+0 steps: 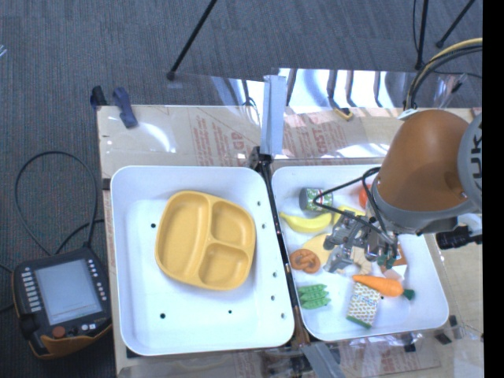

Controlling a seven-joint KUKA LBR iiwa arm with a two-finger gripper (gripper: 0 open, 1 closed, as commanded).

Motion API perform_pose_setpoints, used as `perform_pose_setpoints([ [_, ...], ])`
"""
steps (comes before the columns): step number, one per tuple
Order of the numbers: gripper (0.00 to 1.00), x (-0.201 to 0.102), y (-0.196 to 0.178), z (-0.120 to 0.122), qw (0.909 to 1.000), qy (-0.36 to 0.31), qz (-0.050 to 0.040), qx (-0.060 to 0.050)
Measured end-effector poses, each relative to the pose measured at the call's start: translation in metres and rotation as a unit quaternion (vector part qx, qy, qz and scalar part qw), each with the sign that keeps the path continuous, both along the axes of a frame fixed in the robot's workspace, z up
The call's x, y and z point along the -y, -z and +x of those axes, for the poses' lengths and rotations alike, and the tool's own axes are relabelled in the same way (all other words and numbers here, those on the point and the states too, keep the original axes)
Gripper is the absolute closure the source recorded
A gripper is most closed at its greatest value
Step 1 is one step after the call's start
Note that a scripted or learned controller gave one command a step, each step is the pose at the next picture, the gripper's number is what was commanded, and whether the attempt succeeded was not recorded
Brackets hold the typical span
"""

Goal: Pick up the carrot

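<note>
Lying flat, orange carrot (379, 285), green stem

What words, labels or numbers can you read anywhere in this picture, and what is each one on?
"UK", part of a cut-off name, on the grey arm housing.
Red mirrored lettering on the clear sheet over the brown bench top: not readable.
Small green can label: too small.
Grey handheld control pendant screen: blurred.

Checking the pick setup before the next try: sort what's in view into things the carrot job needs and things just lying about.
Job:
carrot, in the right bin
gripper, just above-left of the carrot

Lying about:
banana
can
pretzel
pea pods
patterned box
yellow divided plate, in the left bin
</note>
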State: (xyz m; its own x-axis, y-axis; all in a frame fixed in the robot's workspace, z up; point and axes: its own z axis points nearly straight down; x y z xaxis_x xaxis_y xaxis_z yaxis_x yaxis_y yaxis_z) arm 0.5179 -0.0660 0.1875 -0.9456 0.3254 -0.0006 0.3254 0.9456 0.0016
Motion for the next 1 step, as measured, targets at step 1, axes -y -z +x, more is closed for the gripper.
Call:
perform_pose_setpoints([
  [1, 0.00, 0.0001, 0.0006, -0.0003, 1.0000, 0.000, 0.0000, -0.001],
])
